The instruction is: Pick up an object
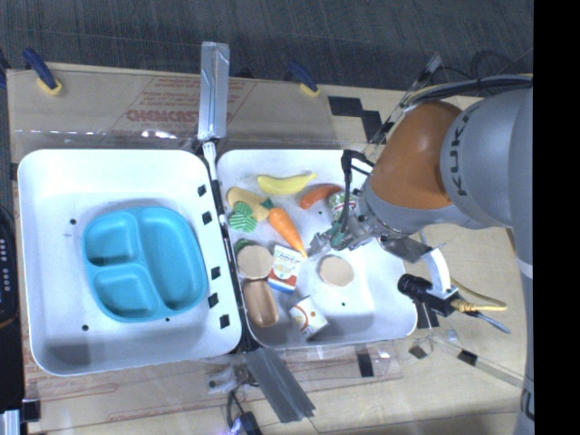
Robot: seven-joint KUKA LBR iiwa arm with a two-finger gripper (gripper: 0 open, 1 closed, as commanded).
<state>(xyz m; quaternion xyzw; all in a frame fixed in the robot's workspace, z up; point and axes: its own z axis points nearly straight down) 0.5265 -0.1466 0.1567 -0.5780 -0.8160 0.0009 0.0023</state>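
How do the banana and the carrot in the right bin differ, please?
The banana is yellow; the carrot is orange with a green top. The banana is curved and lies nearly level across the view, while the carrot is straight and slants down to the right. The banana sits nearer the bin's far wall; the carrot lies more centrally. Both are toy foods.

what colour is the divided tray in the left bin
Light blue; the tray shows in the camera view.

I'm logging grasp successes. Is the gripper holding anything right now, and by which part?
Cannot be told. The gripper sits low in the right bin, beside the carrot, with nothing visibly between its fingers.
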